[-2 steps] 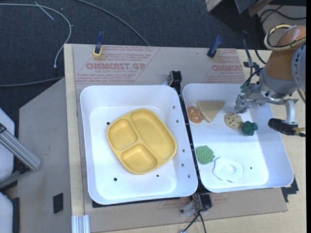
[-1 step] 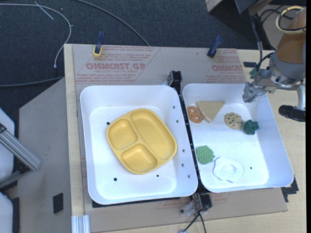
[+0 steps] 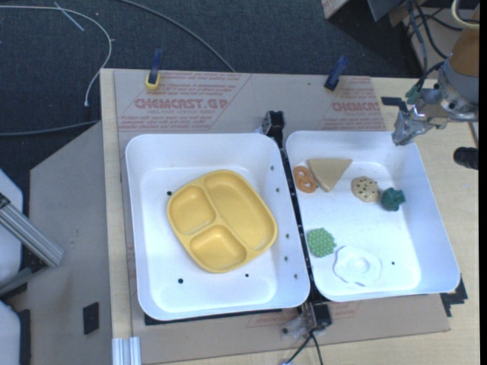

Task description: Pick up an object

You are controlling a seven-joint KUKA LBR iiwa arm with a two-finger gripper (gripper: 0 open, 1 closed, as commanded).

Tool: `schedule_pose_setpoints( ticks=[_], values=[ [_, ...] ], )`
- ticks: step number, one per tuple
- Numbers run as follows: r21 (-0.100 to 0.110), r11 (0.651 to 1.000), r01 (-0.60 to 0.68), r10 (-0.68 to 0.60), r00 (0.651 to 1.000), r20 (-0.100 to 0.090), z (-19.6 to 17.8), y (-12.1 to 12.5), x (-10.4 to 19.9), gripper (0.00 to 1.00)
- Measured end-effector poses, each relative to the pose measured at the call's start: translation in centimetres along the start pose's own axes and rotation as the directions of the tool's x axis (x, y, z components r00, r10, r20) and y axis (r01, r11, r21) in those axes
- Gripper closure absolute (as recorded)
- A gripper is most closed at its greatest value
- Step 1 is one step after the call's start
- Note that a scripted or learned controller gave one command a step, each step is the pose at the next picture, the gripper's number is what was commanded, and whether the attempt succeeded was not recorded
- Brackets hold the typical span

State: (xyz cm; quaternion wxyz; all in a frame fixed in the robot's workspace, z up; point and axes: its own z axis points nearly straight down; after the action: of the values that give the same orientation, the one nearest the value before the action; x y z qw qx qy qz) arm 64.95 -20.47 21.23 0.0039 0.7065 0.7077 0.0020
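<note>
The tabletop (image 3: pixel 91 204) is a tan board set on dark carpet (image 3: pixel 228 21), with loose white cables (image 3: pixel 91 21) lying on the carpet beyond it. Two shallow white bins sit side by side on the board. The left bin (image 3: pixel 144 173) holds a yellow compartment tray (image 3: pixel 221 219), the landmark used here. The right bin (image 3: pixel 434 249), just right of the tray, holds the candidate objects: a tan wedge (image 3: pixel 330 172), a white fried-egg piece (image 3: pixel 354 266), a green bumpy ball (image 3: pixel 320 241), a round cookie (image 3: pixel 365 188), a pretzel (image 3: pixel 304 179) and a small dark green item (image 3: pixel 393 198). The arm (image 3: pixel 463 74) enters far right of the tray and above its level, wrist angled down and leftward. The pincer (image 3: pixel 405 130) hangs over the right bin's far rim, well apart from every object; nothing is seen between its fingers, and their opening cannot be determined.
</note>
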Motion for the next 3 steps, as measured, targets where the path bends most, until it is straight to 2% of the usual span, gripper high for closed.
schedule_pose_setpoints(
  ticks=[1, 2, 3],
  values=[
    [0.009, 1.000, 0.004, -0.004, 1.000, -0.005, -0.5, -0.9, 5.0, 1.00],
    [0.009, 1.000, 0.004, -0.004, 1.000, -0.005, -0.4, 0.2, 9.9, 1.00],
    [0.011, 1.000, 0.005, -0.005, 1.000, -0.005, 0.0, 0.1, 16.1, 1.00]
  ],
)
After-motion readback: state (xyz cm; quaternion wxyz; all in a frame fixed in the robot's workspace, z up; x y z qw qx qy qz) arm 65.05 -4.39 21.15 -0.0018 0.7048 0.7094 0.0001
